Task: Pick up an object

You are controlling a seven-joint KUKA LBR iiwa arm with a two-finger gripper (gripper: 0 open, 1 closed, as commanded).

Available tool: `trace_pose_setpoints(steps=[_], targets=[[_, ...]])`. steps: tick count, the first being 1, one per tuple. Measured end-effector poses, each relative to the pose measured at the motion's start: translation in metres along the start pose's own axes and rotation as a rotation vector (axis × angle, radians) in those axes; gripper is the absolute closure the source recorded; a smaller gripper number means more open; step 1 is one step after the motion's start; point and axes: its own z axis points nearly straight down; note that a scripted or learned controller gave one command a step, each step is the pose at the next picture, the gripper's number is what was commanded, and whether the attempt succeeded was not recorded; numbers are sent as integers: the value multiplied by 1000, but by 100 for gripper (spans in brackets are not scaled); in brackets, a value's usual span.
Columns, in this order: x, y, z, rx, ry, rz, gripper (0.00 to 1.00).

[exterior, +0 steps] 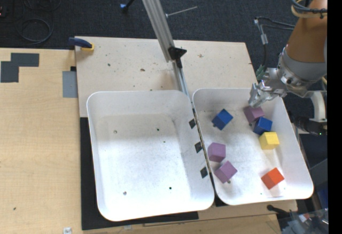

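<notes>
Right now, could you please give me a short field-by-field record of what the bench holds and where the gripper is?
bins: two white bins side by side, left bin, right bin
right bin contents: three purple cubes, two blue cubes, one yellow cube, one orange cube
gripper: gripper over the right bin's far side, just above a purple cube
held object: none seen between the fingers

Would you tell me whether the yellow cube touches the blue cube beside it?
Touching: the camera view shows the yellow cube and neighbouring blue cube meeting without any gap.
</notes>
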Motion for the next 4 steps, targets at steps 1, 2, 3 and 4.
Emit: trace_pose_setpoints(steps=[1, 2, 3, 4], targets=[[40, -15, 10, 7, 2, -2, 100], [92, -38, 22, 8, 3, -3, 100], [142, -56, 13, 7, 3, -5, 100], [198, -70, 24, 8, 3, -5, 100]])
